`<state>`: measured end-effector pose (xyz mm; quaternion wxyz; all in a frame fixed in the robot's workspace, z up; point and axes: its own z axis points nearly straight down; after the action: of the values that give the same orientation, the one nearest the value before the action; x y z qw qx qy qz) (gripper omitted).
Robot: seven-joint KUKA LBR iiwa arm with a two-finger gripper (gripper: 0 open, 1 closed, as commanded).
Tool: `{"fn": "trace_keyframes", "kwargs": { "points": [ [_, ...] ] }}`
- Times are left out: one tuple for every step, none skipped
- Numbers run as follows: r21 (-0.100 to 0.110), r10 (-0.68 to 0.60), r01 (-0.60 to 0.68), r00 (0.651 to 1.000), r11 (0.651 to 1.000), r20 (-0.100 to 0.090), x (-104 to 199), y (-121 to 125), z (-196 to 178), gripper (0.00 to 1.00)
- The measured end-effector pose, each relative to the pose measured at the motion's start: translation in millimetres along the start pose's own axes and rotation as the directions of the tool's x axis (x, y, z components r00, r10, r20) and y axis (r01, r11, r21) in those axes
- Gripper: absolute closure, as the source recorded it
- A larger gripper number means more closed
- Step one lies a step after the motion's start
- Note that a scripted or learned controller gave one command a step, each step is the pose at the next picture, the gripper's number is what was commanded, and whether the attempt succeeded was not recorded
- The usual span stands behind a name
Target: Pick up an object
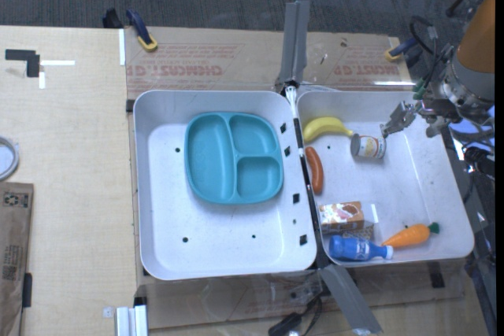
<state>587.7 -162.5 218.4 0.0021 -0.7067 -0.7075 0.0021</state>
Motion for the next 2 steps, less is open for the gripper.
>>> {"fn": "trace_keyframes", "kwargs": {
  "points": [
    [-0.003, -0.144, 0.144, 0.99, 0.99, 0.0, 9.9, 47.7, 116.1, 0.0],
    [0.0, -0.144, 0.144, 0.99, 0.99, 0.0, 9.6, 47.8, 109.5, 1.0]
  ]
}}
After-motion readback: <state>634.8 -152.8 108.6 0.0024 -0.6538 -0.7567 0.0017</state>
